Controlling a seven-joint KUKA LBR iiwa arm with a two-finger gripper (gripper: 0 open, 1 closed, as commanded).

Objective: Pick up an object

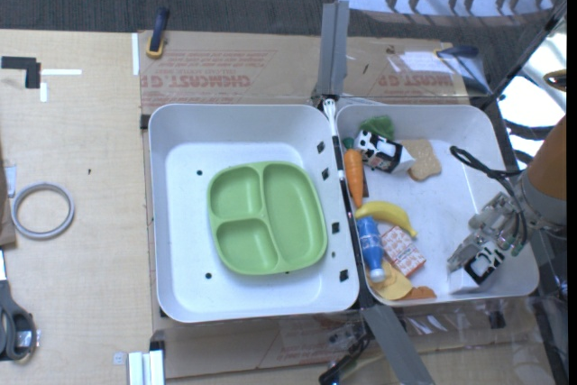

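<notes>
Presently the jaws are hanging inside the right bin, banana and red packet lying view-left of them; spread or pressed together, cannot tell

The cardboard behind the bins carries a line of red printed letters, upside down from here, and I cannot read the words with certainty. The red packet and the blue tube have labels too small to read.
</notes>
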